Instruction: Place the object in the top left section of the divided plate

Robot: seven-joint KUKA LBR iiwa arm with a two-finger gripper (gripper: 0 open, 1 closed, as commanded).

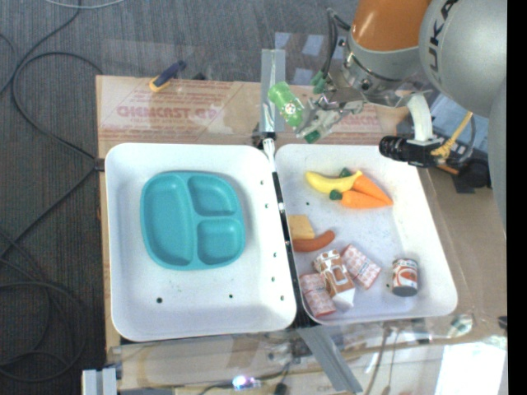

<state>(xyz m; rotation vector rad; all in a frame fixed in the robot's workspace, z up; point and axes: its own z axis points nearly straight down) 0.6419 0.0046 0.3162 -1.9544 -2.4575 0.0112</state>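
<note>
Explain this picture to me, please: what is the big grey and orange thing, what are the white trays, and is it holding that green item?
The grey and orange thing is a robot arm, reaching in from the right. One fixed camera looks down on the bench at a slant. At the arm's tip is a two-finger gripper, its hand. A small green object sits right at that gripper, above the bins' far edge; it seems to be carried, but I cannot see the grip clearly.

The two white trays are shallow bins. The left bin holds a teal divided plate with three sections, nothing in them. The right bin holds toy food: a banana, a carrot, a sausage, a yellow block, some wrapped packets and a small can.
</note>
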